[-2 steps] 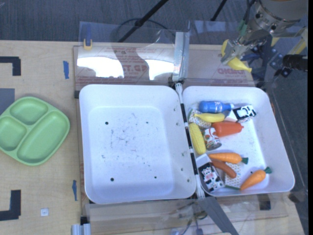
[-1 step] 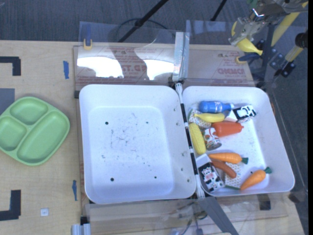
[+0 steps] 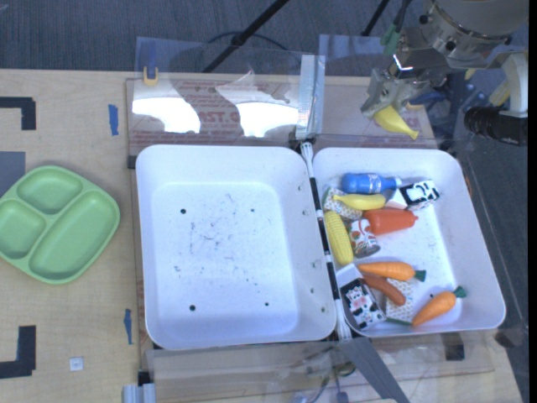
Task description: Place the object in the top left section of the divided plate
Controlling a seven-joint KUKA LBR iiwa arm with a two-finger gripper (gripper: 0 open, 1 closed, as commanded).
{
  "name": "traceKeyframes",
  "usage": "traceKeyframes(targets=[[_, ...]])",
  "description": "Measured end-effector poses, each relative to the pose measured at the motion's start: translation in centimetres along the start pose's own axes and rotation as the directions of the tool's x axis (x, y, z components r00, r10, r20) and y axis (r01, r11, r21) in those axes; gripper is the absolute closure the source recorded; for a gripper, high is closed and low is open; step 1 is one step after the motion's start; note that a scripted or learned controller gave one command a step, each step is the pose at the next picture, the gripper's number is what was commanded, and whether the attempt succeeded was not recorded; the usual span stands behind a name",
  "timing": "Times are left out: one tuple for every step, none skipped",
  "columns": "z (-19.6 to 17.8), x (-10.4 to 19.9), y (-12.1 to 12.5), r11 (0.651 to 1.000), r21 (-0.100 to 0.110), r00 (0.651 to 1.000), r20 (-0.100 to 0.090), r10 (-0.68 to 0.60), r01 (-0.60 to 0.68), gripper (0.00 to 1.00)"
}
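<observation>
Transport is the step judged to be in hand: a yellow banana (image 3: 394,120) is seen clamped between the fingers of the gripper (image 3: 388,99), raised above the far rim of the right bin (image 3: 470,225), at about one o'clock in the view. The green divided plate (image 3: 57,223) lies on the desk (image 3: 75,326) at about nine o'clock, well apart from the load, with the left bin (image 3: 226,242) between them. To do this well, the banana should be carried high across both bins, kept level so that it is not shaken loose, and lowered over the plate's top left section (image 3: 49,188), toward eleven o'clock of the plate. Release should be made only once the fruit is low, lest it roll into a neighbouring section.
</observation>
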State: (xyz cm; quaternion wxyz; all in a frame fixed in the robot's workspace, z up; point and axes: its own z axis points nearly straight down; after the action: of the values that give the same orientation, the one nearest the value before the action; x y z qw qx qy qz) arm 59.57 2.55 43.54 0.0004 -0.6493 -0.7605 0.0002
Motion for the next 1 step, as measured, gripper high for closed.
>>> traceKeyframes(targets=[[0.04,2.22,-7.85,0.995,0.001,0.995,0.0,-0.097,0.097,1.0]])
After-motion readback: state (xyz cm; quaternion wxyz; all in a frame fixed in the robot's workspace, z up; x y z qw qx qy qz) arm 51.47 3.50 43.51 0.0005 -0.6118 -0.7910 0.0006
